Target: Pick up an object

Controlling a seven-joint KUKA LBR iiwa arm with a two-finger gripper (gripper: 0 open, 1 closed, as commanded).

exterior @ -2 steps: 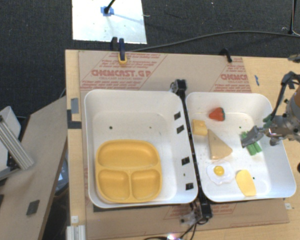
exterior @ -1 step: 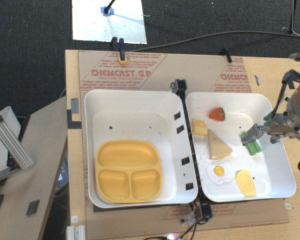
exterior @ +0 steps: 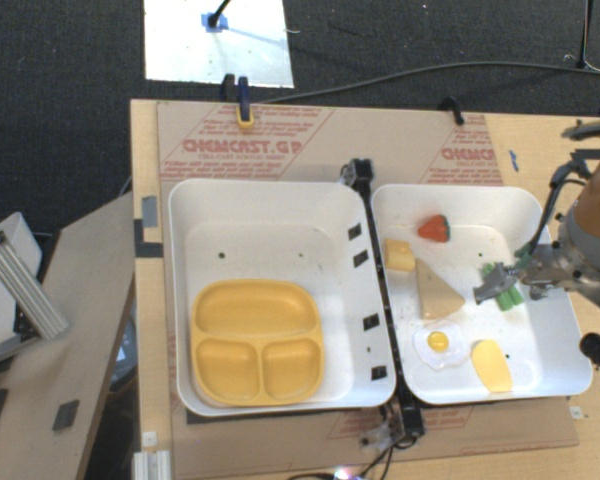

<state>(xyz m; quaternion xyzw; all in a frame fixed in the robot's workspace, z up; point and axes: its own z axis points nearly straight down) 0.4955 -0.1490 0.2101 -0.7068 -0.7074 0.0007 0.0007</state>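
In the right bin lie a red strawberry-like piece, a small yellow chunk, a tan wedge, a fried egg and a yellow oval piece. My gripper reaches in from the right, low over the bin's middle, just right of the tan wedge. A small green object shows right at the gripper's tip, partly hidden by it. Whether it is held is unclear.
The left bin holds a yellow three-compartment tray at its front. A black-clipped divider separates the bins. The grey arm covers the right bin's right rim. A cable crosses the bench behind.
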